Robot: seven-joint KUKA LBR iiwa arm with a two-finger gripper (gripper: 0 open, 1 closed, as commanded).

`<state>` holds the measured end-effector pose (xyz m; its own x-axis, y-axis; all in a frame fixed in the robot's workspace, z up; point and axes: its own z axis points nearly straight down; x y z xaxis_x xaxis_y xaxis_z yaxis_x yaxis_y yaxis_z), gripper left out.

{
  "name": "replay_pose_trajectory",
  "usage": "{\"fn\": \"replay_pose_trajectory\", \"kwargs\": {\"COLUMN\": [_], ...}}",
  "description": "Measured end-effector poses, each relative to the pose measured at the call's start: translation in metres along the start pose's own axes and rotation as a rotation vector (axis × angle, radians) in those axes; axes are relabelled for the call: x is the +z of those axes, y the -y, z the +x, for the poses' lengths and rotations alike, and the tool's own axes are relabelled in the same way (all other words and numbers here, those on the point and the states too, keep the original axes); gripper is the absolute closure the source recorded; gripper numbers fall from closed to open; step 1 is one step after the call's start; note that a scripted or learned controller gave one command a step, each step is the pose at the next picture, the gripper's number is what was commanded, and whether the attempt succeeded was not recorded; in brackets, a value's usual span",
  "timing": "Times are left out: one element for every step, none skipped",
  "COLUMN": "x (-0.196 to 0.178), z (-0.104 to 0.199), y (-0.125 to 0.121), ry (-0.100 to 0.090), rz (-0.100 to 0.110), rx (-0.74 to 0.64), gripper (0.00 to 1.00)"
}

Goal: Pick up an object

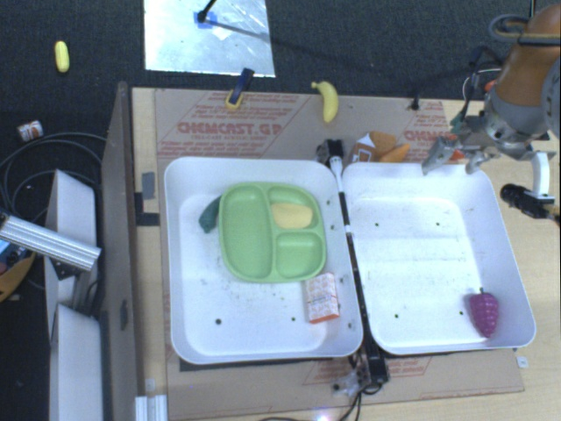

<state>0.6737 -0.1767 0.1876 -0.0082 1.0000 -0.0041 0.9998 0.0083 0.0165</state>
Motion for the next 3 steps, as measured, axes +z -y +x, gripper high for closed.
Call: {"fn": "replay_pose_trajectory", "kwargs": {"x": [0.109, 0.102, 0.091], "z": [0.066, 0.078, 0.077], "y": [0.008, 0.006, 0.004], "ry": [-0.008, -0.004, -0.004], "rz": [0.022, 0.014, 0.011], "rx": [-0.001, 0.002, 0.001], "gripper": [0.00, 0.00, 1.00]}}
